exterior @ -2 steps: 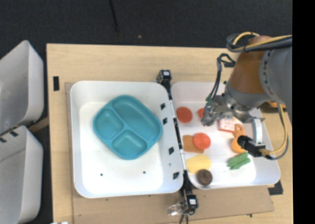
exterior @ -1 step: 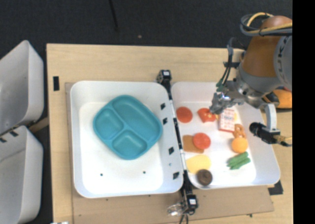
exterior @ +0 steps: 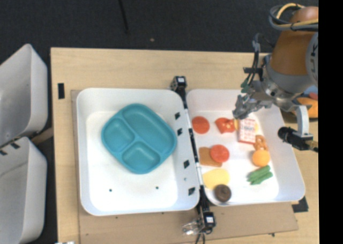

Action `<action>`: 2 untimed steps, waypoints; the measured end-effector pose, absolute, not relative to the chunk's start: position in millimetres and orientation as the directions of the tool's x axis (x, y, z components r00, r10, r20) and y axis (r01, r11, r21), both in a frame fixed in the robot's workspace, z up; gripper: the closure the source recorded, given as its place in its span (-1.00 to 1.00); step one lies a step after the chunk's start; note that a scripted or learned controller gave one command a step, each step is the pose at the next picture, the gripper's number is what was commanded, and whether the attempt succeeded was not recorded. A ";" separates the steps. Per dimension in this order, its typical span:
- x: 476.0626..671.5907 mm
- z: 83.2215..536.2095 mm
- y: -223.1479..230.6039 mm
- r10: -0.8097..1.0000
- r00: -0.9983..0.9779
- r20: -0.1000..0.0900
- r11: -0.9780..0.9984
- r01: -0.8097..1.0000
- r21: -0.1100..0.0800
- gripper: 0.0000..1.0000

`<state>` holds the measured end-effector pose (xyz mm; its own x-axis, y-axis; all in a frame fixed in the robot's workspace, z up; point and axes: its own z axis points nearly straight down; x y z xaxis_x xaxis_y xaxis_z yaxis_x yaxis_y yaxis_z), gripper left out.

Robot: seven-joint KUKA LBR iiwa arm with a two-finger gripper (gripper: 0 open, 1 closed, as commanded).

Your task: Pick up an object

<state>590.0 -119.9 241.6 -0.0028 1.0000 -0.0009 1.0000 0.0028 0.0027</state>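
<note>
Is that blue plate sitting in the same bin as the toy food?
No, the blue plate lies in the left bin; the toy food lies in the right bin.

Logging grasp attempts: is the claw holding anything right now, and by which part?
Cannot be told. The claw hangs over the right bin, just above the red piece, with nothing visibly between its tips.

We see a tan bench (exterior: 64,130) carrying two white bins side by side, touching along a middle seam. The left bin (exterior: 86,184) holds a teal divided plate (exterior: 139,137), lying flat and turned at a slant. Beyond the bench's left edge stand two white blocks (exterior: 19,130) on dark floor (exterior: 161,7).
</note>
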 end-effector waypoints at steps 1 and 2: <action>561.3 249.5 -80.8 1.000 -0.005 0.001 0.005 1.000 -0.001 1.00; 543.2 233.7 -39.5 1.000 -0.005 0.000 0.005 1.000 -0.003 1.00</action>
<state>543.2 -39.5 233.7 -0.0049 1.0000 0.0004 1.0000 0.0049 -0.0033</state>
